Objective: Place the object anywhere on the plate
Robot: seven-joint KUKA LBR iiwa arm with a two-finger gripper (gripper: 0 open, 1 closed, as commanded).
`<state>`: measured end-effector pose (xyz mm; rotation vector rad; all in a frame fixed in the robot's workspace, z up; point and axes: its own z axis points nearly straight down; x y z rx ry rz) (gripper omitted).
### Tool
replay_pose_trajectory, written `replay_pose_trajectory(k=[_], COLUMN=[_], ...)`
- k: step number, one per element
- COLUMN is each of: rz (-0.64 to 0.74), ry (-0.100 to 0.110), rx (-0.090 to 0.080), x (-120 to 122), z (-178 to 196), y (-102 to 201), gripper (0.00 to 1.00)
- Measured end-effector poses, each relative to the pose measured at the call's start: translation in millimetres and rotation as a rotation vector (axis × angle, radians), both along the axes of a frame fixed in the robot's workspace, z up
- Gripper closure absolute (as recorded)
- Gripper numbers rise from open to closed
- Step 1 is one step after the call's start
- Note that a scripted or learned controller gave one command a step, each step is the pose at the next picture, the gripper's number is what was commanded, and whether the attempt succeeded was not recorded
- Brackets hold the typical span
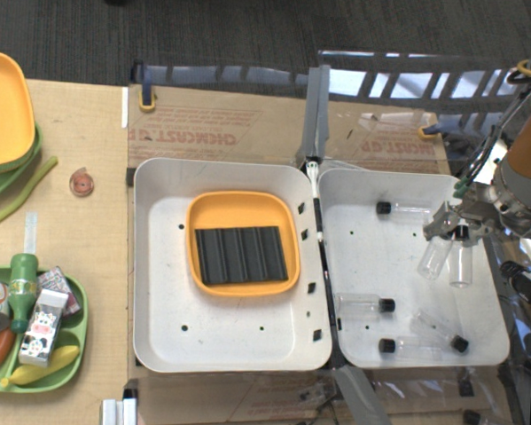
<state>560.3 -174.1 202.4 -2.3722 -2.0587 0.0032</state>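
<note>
Four or so clear tubes (364, 303) with black caps lay scattered in the right bin (498, 353), and the hand (443, 277) hung over that same bin near its far-right side. Its two see-through fingers (433, 258) looked spread apart with nothing between them, so no grab yet as far as I could tell.

The orange plate (244, 208) sat in the left bin (153, 334), and it already had a dark ribbed slab (242, 255) lying flat on it. My guess was that one of the tubes was the thing meant to go over there, though I couldn't say which.

The bit that mattered was that the plate lay well off toward the view's left of the hand, across the wall where the two bins meet. So any carry had to run leftward over that wall.

The tubes near the hand were the one with its cap at the bin's near-right corner (458, 344), just below the hand in the view, and the one up top (406, 208), lying roughly left-right. The corner one looked slanted, but it was too faint to be sure
</note>
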Motion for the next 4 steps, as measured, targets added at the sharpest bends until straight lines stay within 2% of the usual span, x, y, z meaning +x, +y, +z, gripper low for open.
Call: replay_pose_trajectory(k=[1, 2, 3, 4], rz=[-0.075, 0.217, 0.406, 0.676], ry=[0.000, -0.002, -0.001, -0.002], rx=[-0.001, -0.001, -0.001, -0.001], x=[39, 79, 99, 100], z=[61, 129, 199, 239], y=[-42, -40, -48, -48], gripper=[1.00, 1.00, 1.00, 1.00])
